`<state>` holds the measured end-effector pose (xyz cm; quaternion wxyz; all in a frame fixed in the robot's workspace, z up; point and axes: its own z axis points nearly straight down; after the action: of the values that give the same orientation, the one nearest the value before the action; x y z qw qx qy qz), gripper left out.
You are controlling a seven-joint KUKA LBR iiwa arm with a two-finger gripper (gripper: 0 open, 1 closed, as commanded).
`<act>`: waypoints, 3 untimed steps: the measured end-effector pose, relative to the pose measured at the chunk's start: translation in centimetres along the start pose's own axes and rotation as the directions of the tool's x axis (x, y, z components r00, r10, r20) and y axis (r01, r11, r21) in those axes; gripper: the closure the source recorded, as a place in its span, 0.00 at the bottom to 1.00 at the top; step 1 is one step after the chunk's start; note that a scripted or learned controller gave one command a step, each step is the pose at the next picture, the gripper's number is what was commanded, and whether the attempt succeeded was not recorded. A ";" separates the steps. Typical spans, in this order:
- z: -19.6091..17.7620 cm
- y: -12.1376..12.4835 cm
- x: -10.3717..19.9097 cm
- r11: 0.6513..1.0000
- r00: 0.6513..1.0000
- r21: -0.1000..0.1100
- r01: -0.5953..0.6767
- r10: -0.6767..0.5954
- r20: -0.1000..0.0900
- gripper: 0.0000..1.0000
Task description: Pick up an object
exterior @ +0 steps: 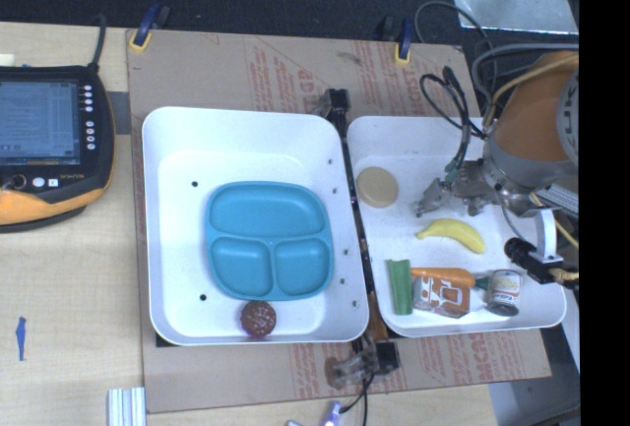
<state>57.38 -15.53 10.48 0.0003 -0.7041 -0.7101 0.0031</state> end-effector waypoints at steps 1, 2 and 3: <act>1.2 -4.1 -0.9 1.000 1.000 -0.007 -0.003 0.003 -0.002 0.00; 0.2 -4.1 -1.1 1.000 1.000 -0.004 0.001 -0.001 0.000 1.00; -5.9 2.6 0.2 1.000 1.000 -0.003 -0.005 0.005 -0.004 1.00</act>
<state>60.02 -15.28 16.40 0.0007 -0.7060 -0.7082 0.0005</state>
